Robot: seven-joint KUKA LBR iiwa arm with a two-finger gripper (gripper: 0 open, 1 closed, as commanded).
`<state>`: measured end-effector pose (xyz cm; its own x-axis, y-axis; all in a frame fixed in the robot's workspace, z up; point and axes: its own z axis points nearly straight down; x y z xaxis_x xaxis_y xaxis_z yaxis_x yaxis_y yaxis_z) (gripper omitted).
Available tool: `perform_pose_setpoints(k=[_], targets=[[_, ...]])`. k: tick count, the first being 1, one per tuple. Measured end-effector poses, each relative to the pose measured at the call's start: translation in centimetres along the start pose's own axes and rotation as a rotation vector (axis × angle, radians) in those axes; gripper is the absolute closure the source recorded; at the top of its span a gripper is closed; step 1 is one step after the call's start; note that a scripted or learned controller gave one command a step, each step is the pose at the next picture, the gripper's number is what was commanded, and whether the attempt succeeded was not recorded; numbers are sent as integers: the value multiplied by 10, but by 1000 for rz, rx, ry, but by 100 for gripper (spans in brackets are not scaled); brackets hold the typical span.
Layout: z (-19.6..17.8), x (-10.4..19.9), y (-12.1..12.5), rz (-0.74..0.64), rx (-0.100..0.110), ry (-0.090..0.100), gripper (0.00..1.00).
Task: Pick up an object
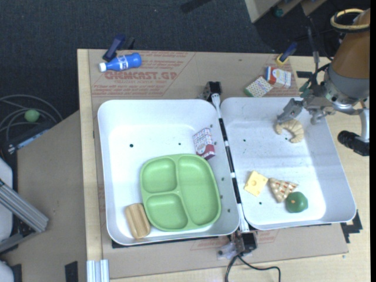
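Start at the far left of the bench: you see a blue and white bottle (120,61) lying on its side on the brown board, well above the left bin (111,157). Inside that bin, a tan bread-like piece (137,220) lies in the near left corner, just beside a green divided plate (178,191) that fills the bin's lower middle. Above the plate's right edge, a small red and white packet (204,143) leans against the bin's right wall.

Move across the black divider and you reach the right bin (329,175). Near its front you find a yellow cheese wedge (256,183), then a pizza-slice toy (282,188) just beside it, and a green round fruit (296,202) touching the slice's right end. Behind this bin, on the board, a few small cards and packets (269,81) lie in a loose cluster.

At the bin's far right corner, a pale beige curved object (293,129) lies on the white floor. The gripper (288,115) hangs right over it, at the end of the grey arm (346,87) with its orange band. You see the fingers spread slightly and angled down to the object's upper end, seemingly touching it, but you cannot tell whether the object sits between them.
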<state>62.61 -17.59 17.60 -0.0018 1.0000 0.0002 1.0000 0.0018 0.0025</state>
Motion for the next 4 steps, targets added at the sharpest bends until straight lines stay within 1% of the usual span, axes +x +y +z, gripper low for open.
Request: perform_pose_setpoints(k=[1, 2, 3, 4], targets=[[59, -15, 40, 1, 3, -1, 0], [85, -35, 41, 0, 5, 5, 0], [72, -37, 42, -1, -3, -2, 100], [-32, 3, -1, 0, -2, -1, 100]])
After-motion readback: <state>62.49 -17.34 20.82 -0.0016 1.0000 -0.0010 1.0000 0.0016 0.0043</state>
